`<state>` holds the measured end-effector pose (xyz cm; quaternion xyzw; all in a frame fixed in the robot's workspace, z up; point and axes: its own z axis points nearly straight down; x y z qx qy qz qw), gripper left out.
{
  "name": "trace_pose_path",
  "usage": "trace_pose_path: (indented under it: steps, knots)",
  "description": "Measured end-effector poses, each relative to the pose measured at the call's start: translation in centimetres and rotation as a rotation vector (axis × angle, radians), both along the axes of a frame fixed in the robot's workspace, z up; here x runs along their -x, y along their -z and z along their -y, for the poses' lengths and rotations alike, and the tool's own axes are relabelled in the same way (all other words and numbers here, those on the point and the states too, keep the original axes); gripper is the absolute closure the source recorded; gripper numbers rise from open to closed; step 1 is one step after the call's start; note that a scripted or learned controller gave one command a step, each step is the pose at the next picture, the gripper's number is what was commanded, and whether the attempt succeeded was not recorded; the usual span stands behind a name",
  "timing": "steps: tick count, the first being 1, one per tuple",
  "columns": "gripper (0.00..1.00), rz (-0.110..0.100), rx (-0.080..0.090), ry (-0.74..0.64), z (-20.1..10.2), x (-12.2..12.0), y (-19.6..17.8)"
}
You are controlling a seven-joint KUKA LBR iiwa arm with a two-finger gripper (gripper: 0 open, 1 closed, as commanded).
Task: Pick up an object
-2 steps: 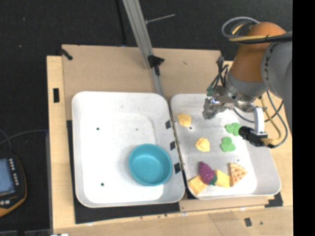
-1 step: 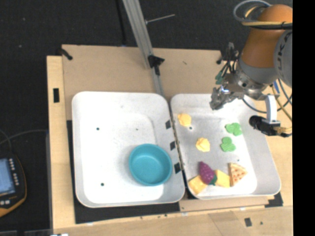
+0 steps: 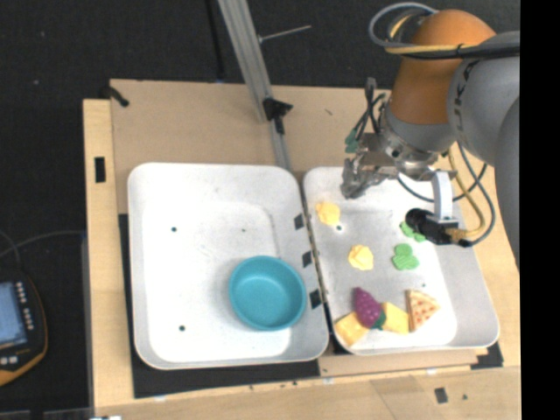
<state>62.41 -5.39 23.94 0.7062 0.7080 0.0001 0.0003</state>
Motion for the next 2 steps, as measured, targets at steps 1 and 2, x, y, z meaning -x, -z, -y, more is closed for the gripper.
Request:
trace_pose_path:
  steps: [1, 2]
  knots:
    - [1.0, 0.0, 0.0, 0.0, -4.3, -0.9, -0.2]
    - [1.0, 0.0, -0.001, -0.001, -9.6, -0.9, -1.2]
